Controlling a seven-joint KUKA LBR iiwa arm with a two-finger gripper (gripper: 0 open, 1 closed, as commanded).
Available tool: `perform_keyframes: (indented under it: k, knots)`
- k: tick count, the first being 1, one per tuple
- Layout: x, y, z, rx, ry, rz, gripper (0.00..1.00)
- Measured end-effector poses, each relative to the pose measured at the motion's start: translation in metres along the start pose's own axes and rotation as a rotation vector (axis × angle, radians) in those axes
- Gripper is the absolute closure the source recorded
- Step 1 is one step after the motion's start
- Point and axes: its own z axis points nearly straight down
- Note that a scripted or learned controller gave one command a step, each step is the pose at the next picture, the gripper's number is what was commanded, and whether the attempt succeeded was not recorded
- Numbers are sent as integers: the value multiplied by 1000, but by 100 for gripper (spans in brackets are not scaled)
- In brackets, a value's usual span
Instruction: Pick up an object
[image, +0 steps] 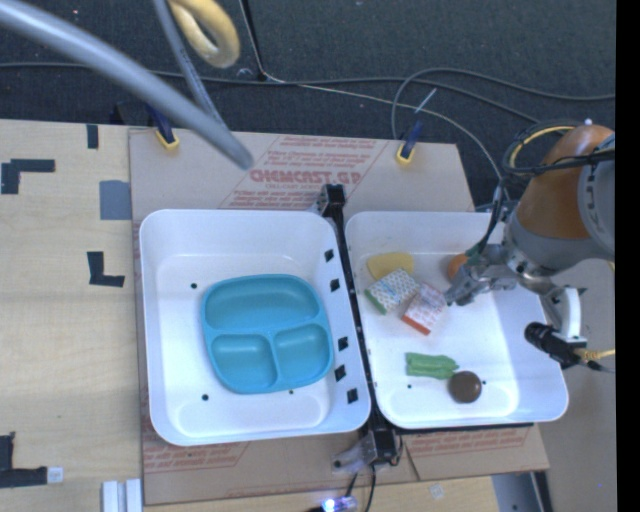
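In the right bin (520, 395), the gripper (462, 291) hangs beside a red-and-white box (424, 308); whether its claw is open or closed I cannot tell. Left of that box lie a patterned packet (391, 291) and yellow piece (389, 265); below it, a green object (431, 366) and brown ball (465, 386).

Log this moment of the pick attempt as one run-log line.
gripper: low in right bin, right of red-and-white packet | held: nothing seen | also there: yellow block, green piece, brown ball | left bin: blue tray

Glossy blue plastic tray (268, 333) in smooth white plastic bin (160, 300).
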Motion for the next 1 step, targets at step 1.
perform_keyframes:
  k: [1]
  knots:
    - [-4, -2, -63, -2, -1, 1, 100]
